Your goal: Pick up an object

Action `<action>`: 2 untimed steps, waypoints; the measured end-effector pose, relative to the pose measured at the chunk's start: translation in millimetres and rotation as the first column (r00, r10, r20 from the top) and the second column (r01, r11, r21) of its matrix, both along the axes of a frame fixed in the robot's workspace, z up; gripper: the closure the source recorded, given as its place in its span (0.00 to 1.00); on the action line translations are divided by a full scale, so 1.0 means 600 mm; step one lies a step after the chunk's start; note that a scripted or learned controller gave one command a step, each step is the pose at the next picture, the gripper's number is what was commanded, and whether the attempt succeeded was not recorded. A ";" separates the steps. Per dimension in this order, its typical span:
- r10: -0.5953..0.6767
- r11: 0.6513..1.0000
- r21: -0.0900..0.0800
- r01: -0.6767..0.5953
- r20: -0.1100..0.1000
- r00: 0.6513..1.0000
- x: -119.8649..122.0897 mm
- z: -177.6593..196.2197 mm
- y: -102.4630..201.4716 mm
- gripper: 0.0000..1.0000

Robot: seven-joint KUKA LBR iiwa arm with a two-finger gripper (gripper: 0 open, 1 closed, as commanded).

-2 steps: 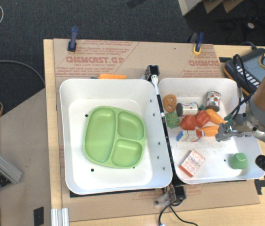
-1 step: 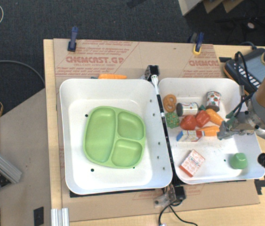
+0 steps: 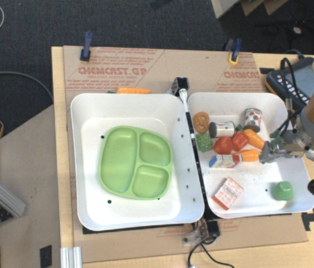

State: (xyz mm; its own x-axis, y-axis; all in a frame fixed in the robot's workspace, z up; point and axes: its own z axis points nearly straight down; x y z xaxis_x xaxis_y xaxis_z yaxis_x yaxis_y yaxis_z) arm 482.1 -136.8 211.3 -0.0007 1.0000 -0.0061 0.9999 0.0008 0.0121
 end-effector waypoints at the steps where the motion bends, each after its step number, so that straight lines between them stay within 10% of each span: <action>1: 0.000 1.000 -0.001 0.000 0.003 1.000 0.001 0.017 0.000 1.00; 2: 0.001 1.000 -0.003 -0.001 0.005 1.000 0.002 0.034 0.000 1.00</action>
State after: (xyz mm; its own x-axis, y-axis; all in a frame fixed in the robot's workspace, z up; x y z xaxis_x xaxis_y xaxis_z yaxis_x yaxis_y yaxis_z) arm 483.6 -137.1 231.4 -0.0019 1.0000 -0.0087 0.9999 0.0021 0.0172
